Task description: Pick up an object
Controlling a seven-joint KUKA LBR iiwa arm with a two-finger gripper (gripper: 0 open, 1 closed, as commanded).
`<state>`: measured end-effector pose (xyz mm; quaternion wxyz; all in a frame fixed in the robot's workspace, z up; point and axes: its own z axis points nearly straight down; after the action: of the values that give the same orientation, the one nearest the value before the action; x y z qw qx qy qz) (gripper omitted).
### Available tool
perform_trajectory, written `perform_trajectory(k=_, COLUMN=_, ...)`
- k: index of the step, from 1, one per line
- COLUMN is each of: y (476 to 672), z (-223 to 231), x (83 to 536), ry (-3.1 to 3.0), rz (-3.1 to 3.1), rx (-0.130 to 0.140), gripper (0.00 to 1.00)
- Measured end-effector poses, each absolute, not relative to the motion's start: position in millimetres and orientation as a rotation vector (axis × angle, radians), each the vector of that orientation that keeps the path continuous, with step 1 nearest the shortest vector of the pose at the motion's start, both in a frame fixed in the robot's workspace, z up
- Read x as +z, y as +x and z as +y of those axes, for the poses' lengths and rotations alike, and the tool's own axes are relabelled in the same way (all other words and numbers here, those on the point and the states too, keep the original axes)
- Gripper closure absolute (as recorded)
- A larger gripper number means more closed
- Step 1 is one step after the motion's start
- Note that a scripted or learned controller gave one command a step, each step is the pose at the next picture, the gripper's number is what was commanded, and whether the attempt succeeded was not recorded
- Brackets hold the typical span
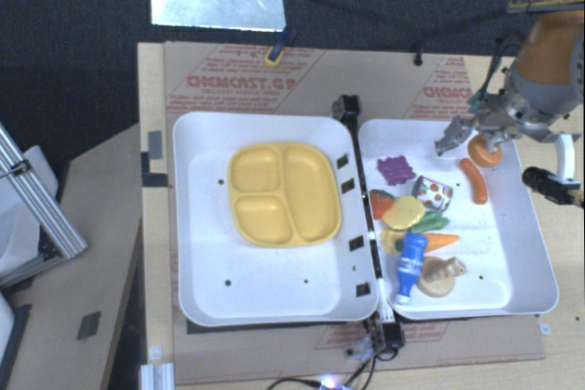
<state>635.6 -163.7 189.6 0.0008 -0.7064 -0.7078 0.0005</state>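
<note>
1. Lowest in the frame, in the right bin (526,283), a blue bottle (409,266) lies tilted, touching a tan toy (441,275) on its right.
2. Just above them sit a carrot (440,242), a green piece (431,222), and a yellow round piece (403,213) with a small red piece (381,202) at its left.
3. A white dotted block (432,192) lies near the bin's middle, and a purple piece (396,169) lies up and left of it.
4. A red sausage (473,180) lies slanted toward the bin's right.
5. The left bin (196,224) holds a yellow tray (283,194) with three compartments.
6. At upper right, the gripper (462,137) hangs over the right bin's far side, an orange round thing (485,151) just beside it. I cannot tell how far open it is, or whether it grips anything.
</note>
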Motion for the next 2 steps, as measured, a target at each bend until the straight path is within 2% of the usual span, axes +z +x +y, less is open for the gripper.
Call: perform_trajectory(k=2, y=639.0, z=-152.4, x=89.9, ry=-2.218, rz=-2.228, rx=-0.003, gripper=0.0)
